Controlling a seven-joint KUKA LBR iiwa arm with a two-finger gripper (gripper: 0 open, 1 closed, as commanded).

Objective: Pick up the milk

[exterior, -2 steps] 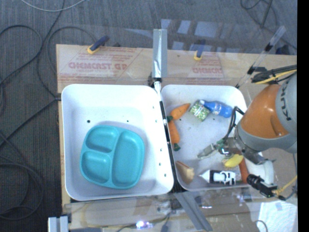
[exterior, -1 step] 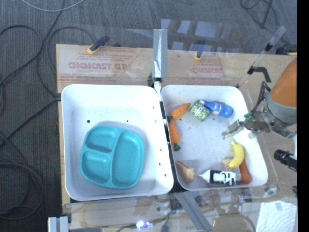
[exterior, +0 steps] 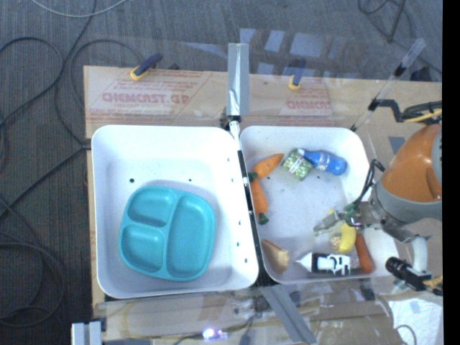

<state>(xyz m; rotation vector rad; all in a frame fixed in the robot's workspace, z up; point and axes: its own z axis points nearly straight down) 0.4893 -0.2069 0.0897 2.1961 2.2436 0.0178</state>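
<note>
Bench (exterior: 144, 99) bore two bins; we saw milk (exterior: 330, 263) lying at right bin's (exterior: 302, 192) front wall, gripper (exterior: 338, 223) just behind milk, finger state unreadable.

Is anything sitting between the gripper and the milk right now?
Yes. The banana lies between the gripper and the milk, above the carton's right end. A carrot lies close beside that end too.

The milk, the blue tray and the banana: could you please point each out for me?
milk (exterior: 330, 263), camera view, middle of the carton's side.
blue tray (exterior: 168, 232), camera view, centre divider.
banana (exterior: 348, 237), camera view, middle of the yellow peel.
</note>
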